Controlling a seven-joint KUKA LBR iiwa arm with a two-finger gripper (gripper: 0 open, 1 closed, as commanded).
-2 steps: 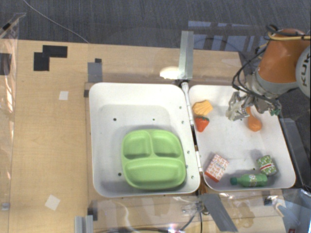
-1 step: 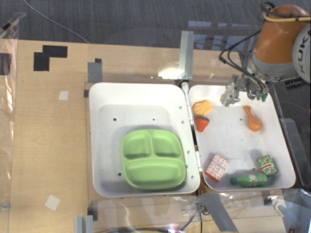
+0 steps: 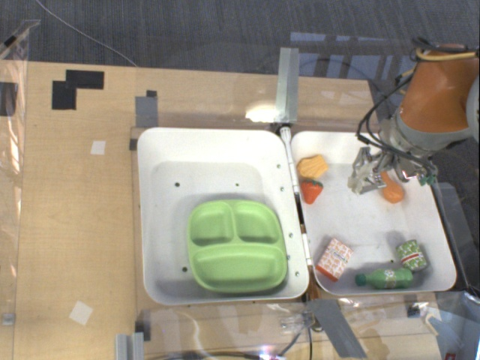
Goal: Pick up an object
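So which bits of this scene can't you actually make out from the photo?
From the camera view:
- The orange object: partly hidden behind the gripper, so what it is stays unclear, as does whether they touch.
- The arm: cut off by the right edge.
- The print on the small box, the can and the green bottle: too small to read.
- The divided green tray: shows in full.

Your arm (image 3: 442, 88) runs off the right edge, so you see little of it past the orange band. The gripper (image 3: 373, 172) partly covers the orange object (image 3: 394, 193) beside it, whose shape you cannot make out. Labels on the small carton (image 3: 334, 259), green bottle (image 3: 386, 277) and can (image 3: 411, 254) are too small to read.
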